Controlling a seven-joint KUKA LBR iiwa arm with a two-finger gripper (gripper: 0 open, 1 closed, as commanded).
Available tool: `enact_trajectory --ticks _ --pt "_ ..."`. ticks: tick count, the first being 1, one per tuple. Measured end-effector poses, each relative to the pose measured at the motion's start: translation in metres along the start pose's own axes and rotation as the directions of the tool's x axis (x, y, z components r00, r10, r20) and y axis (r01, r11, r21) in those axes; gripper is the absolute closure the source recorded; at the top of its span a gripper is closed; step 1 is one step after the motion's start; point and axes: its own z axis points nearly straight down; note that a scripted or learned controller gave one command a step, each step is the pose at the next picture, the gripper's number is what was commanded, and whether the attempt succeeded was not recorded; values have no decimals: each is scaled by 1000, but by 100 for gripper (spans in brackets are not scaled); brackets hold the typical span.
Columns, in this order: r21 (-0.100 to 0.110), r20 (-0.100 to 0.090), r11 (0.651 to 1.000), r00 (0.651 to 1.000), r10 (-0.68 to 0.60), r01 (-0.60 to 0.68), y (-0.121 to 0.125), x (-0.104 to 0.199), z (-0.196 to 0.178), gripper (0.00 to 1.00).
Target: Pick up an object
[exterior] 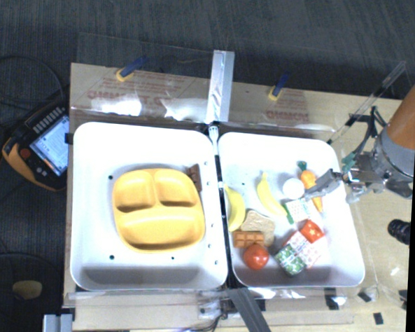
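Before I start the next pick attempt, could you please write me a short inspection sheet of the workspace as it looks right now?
Surface: bench bearing two white bins, left bin and right bin, side by side.
Job's things: in the right bin, banana, tomato, carrot, white ball, waffle, carton.
Clutter: yellow divided plate in the left bin.
Grippers: gripper above the right bin beside the carrot; nothing seen between its fingers.
Cables: black cables on the floor at left.
Surroundings: handheld pendant on dark carpet, left of the bench.
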Motion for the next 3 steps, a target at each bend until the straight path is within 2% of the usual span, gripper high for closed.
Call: enact_trajectory --ticks 1,2,3 --pt "-5 1 994 994 113 -113 50 0 166 0" --pt "-1 0 994 994 113 -113 50 -1 160 100" --pt "-1 0 994 994 113 -113 50 -1 160 0"
